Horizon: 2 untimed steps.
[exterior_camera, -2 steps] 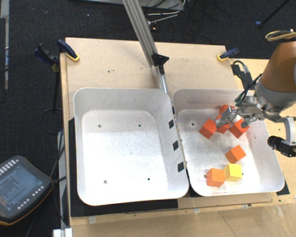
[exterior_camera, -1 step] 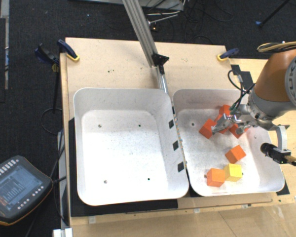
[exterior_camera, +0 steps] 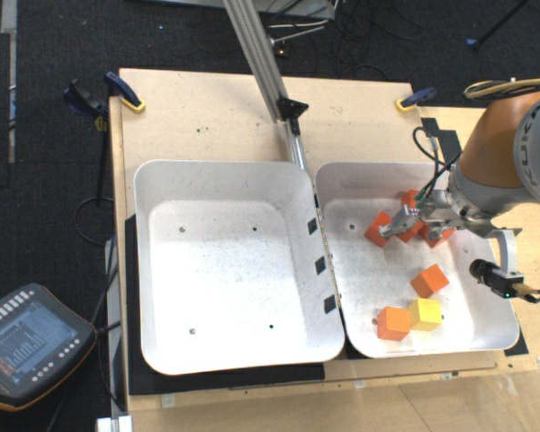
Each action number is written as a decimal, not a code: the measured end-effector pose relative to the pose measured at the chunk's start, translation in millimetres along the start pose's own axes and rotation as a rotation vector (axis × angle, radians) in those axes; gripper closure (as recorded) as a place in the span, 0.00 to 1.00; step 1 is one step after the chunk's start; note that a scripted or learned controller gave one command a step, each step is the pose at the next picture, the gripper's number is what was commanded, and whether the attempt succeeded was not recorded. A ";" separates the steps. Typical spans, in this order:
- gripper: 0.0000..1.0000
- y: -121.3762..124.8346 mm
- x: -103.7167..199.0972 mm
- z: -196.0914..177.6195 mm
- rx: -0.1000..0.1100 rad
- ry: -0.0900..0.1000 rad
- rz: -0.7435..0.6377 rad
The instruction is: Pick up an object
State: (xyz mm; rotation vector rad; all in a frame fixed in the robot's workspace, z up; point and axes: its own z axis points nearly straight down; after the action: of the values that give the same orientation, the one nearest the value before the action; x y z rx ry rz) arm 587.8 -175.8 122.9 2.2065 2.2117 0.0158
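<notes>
We saw the gripper [exterior_camera: 405, 226] low in the right white plastic bin [exterior_camera: 486, 340], touching a red-orange block [exterior_camera: 377, 229]. We could not tell its fingers' state. Nearer us lay two orange cubes [exterior_camera: 429, 281] and a yellow cube [exterior_camera: 427, 314].

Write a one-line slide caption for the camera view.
Grey KUKA arm's hand reaches among red-orange blocks in the right shallow white bin; two orange cubes and a yellow cube lie nearer.
</notes>
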 end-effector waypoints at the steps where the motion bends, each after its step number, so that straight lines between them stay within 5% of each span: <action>1: 1.00 0.6 0.8 -8.2 -0.001 0.002 0.002; 2: 1.00 11.5 5.2 -66.8 0.012 0.003 -0.001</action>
State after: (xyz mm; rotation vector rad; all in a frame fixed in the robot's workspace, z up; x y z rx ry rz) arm 598.0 -170.2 189.9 2.2131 2.2204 0.0053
